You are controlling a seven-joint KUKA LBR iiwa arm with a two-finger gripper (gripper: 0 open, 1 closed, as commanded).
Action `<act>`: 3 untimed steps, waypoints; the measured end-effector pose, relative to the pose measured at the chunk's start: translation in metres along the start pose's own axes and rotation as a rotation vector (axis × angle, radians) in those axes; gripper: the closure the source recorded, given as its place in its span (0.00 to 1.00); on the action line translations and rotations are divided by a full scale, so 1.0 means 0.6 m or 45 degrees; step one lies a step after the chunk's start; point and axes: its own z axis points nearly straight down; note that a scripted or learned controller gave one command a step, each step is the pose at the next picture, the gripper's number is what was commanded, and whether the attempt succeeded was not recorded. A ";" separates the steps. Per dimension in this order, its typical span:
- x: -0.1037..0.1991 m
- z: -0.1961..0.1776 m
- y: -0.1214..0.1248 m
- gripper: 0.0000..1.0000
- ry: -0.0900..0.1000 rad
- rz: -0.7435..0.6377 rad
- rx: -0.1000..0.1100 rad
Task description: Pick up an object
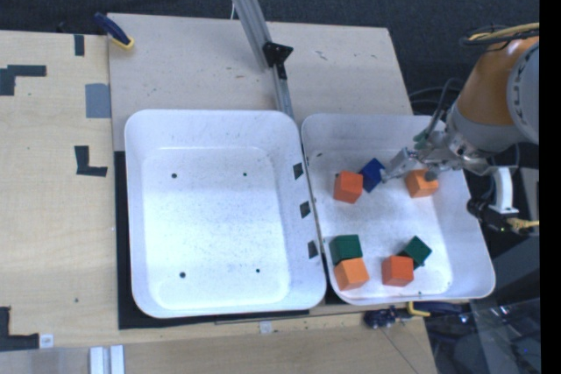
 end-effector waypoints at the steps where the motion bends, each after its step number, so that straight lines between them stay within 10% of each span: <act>1: 0.001 -0.020 0.001 1.00 0.001 -0.002 -0.002; 3: -0.006 -0.191 0.004 1.00 0.002 0.001 0.001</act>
